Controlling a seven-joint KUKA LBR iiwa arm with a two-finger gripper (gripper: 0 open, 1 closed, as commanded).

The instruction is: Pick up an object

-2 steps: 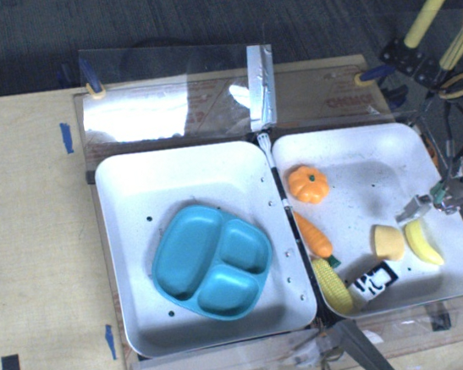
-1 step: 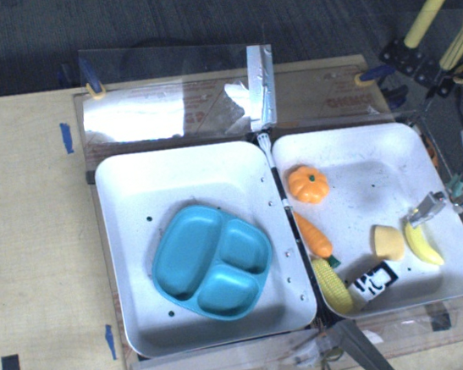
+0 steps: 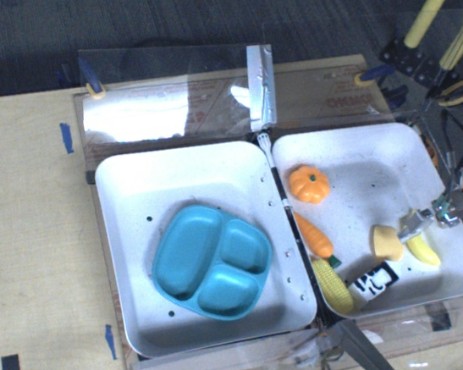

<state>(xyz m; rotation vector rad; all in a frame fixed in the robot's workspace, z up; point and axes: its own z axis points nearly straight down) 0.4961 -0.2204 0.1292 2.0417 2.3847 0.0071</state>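
I see the end effector (image 3: 415, 222) low in the right bin (image 3: 355, 150), apparently touching the banana (image 3: 423, 252); I cannot tell its grip state.

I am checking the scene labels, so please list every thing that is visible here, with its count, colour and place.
bins: 2, white, side by side on the bench; left bin, right bin
divided plate: 1, blue, three compartments, in the left bin
pumpkin: 1, orange, right bin, far left part
carrot: 1, orange, right bin, along its left wall
corn cob: 1, yellow, right bin, near left corner
black and white block: 1, right bin, near edge, beside the corn cob
pale yellow piece: 1, right bin, middle right
banana: 1, yellow, right bin, right of the pale yellow piece
gripper: 1, grey metal, over the right side of the right bin, above the banana
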